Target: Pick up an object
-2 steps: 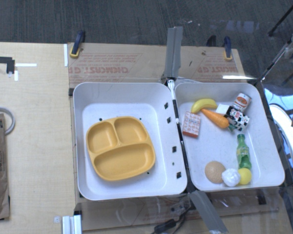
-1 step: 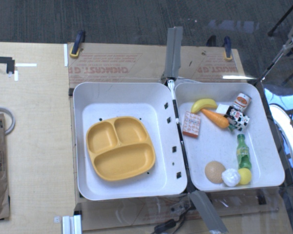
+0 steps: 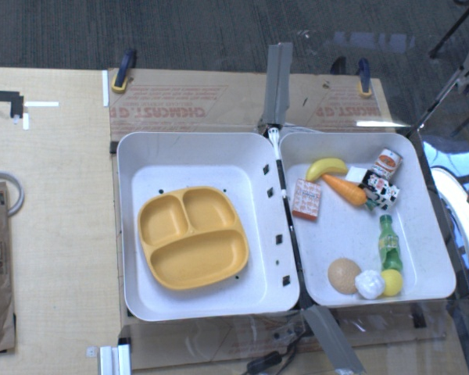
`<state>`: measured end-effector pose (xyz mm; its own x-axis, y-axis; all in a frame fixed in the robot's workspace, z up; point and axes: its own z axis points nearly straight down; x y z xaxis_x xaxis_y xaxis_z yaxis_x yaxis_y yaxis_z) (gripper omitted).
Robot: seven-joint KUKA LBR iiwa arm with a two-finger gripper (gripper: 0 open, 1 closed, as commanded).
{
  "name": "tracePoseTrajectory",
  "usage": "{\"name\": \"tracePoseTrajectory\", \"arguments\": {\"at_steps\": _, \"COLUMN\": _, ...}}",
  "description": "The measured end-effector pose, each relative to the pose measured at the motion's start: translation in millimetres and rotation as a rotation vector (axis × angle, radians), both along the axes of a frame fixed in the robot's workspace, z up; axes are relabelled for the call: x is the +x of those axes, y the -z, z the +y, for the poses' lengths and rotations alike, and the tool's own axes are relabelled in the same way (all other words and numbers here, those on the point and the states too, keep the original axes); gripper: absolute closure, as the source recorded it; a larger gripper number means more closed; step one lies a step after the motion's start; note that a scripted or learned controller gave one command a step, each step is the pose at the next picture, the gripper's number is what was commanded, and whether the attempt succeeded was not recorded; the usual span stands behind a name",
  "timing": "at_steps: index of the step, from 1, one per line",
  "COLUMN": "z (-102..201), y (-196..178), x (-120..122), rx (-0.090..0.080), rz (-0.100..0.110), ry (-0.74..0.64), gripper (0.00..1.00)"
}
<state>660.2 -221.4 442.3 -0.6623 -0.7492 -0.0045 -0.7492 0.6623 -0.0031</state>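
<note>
In the right bin (image 3: 336,237): banana (image 3: 327,167) touching carrot (image 3: 345,189), red packet (image 3: 306,199), can (image 3: 386,163), green bottle (image 3: 388,241), tan ball (image 3: 344,275), lemon (image 3: 392,282). Left bin (image 3: 144,166): yellow divided plate (image 3: 192,237).

Finding no way to tell the pose, height or wrist angle of the grey arm with the orange band, nor the state of its two-finger tool.

Two shallow white bins (image 3: 133,209) (image 3: 434,233); one yellow divided plate (image 3: 192,237); one yellow banana (image 3: 327,167); one orange carrot (image 3: 345,189); one green bottle (image 3: 388,244).
</note>
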Motion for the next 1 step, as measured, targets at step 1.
{"name": "tracePoseTrajectory", "arguments": {"at_steps": 1, "z": -0.3, "y": 0.1, "x": -0.1, "rx": 0.0, "rz": 0.0, "ry": -0.023, "gripper": 1.0}}
